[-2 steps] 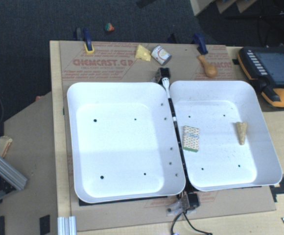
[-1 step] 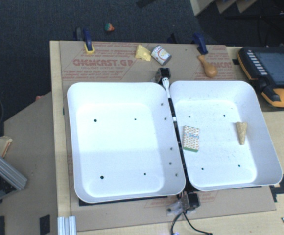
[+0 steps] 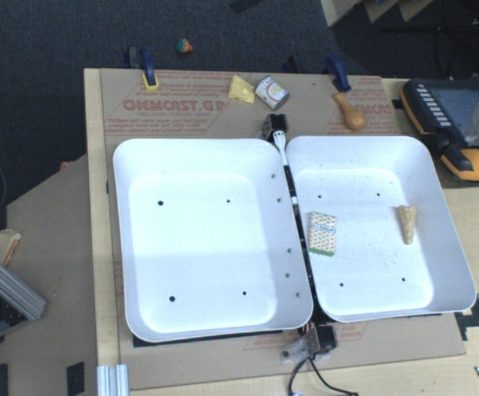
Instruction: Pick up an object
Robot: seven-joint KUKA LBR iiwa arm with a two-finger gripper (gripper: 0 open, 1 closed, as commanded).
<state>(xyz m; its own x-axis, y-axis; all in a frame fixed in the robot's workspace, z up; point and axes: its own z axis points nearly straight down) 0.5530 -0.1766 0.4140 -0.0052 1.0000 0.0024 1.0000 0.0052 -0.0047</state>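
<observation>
In the right bin point(image 3: 377, 163) a small patterned packet point(image 3: 322, 233) lies flat near the left wall. A pale cone-shaped piece point(image 3: 408, 223) rests toward the bin's right side. The left bin point(image 3: 202, 159) sits beside it, sharing the middle divide.
On the board behind the bins lie a yellow wedge point(image 3: 241, 90), a small white box point(image 3: 272, 92) and a tan wooden piece point(image 3: 351, 114). Blue clamps point(image 3: 148, 68) hold the board's far edge. A handheld pendant point(image 3: 452, 115) sits at the right. A cable point(image 3: 314, 361) trails off the front.
</observation>
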